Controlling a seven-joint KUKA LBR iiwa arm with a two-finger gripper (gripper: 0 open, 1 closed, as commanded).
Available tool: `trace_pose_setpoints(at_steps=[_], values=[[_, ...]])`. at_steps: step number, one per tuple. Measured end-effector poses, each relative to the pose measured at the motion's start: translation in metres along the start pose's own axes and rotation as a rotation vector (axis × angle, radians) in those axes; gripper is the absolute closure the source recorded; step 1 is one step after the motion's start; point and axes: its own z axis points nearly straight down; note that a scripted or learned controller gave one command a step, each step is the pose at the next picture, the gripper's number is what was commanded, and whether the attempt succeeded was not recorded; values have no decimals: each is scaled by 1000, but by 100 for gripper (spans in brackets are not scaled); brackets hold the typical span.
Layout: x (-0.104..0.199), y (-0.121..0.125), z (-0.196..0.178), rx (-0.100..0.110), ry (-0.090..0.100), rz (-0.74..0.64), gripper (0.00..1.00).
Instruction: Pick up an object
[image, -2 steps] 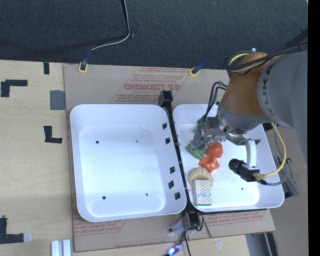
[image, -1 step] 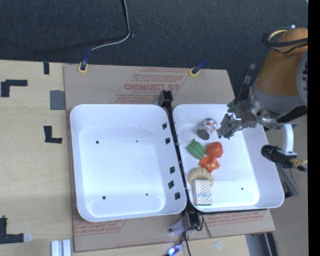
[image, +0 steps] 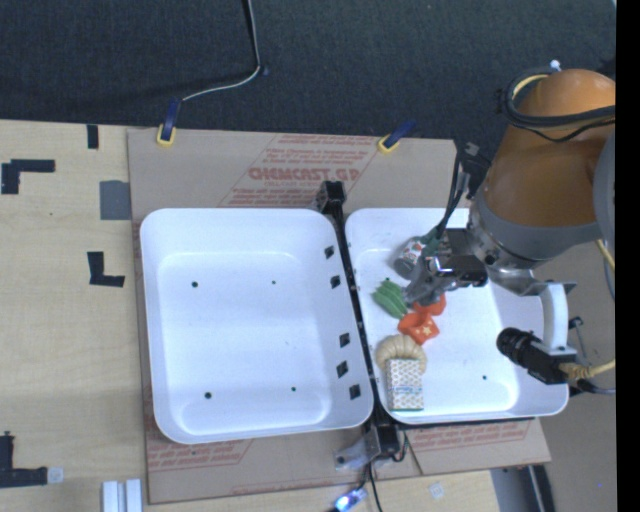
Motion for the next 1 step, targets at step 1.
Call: trace_pose_setpoints(at_steps=[1], values=[[49,3,-107,-10,-2,3,100]])
